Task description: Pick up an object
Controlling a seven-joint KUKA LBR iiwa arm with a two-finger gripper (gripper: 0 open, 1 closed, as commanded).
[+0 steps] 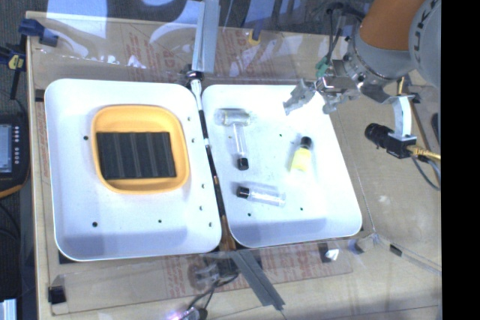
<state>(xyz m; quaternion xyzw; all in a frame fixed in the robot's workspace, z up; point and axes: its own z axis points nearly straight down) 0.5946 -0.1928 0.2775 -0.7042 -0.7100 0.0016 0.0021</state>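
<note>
Hammer [235, 130]: silver head, clear handle, black grip end.

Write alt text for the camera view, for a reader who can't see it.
The gripper hovers open over the upper right corner of the right bin, which holds a small hammer, a yellow bottle and a clear tube. The left bin holds a yellow tray with a dark ridged insert.
</note>
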